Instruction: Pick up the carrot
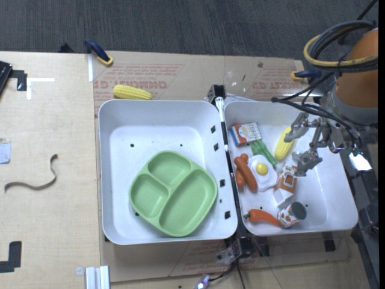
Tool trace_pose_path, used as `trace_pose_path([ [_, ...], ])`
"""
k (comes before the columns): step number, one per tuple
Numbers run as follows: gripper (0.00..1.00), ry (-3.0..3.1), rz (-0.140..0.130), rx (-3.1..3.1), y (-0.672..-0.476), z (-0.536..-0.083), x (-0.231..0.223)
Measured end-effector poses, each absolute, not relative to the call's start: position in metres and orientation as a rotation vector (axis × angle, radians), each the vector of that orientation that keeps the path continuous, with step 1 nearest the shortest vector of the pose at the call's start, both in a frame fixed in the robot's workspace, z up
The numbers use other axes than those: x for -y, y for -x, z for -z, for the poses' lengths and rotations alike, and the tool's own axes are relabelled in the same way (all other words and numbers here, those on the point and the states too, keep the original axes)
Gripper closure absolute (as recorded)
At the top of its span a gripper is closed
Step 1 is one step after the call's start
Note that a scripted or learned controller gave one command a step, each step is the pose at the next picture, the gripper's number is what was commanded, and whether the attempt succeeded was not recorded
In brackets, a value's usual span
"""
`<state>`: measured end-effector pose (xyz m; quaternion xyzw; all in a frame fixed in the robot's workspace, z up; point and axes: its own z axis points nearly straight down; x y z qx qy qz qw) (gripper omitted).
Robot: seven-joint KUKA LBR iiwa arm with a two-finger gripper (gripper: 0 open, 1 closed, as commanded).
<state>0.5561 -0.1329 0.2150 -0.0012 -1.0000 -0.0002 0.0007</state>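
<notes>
The carrot (262, 217), orange-red and slim, lies near the front edge of the right bin (337, 212), just left of a small red-and-white can (293, 214). My gripper (302, 145) hangs over the middle right of that bin, well behind the carrot and beside a yellow corn cob (283, 144). Its two fingers stand open, with nothing between them. The grey arm with its orange band (361, 53) comes in from the right.
The right bin also holds two red sausages (243, 172), a fried egg (261, 167), a green pod (263, 152), a small box (245, 133) and a little carton (287, 180). A green divided plate (174, 192) sits in the left bin (120, 137). Another corn cob (132, 92) lies behind it.
</notes>
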Motion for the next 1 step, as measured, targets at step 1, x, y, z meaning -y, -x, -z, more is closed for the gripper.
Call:
trace_pose_path([
  [1, 0.00, 0.357, -0.001, 3.124, -0.5840, -0.1498, 0.1522],
])
